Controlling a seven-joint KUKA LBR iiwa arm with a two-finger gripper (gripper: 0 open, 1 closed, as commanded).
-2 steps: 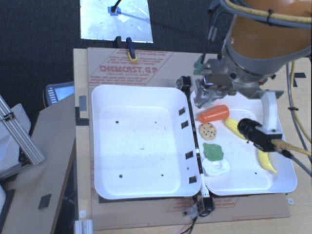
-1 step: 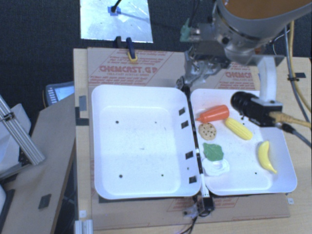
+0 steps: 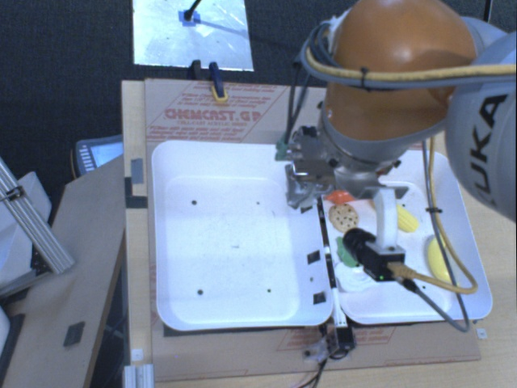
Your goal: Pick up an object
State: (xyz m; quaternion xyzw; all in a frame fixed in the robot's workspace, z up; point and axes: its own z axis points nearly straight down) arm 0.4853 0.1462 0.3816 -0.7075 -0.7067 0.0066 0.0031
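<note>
— What's up at twelve o'clock, past the bench?

— A shiny foil-like sheet [image 3: 192, 21] against dark cloth, and under it a cardboard panel [image 3: 216, 113] printed in red, with a yellow-tipped clamp [image 3: 216, 83] on its top edge.

— And at nine o'clock?

— A tan side table [image 3: 77, 249], an aluminium rail [image 3: 32, 221] leaning across it, and a small screen [image 3: 98, 153] glowing just behind.

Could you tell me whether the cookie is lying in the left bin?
No, the cookie lies in the right bin, just past the divider, beside the gripper.
</note>
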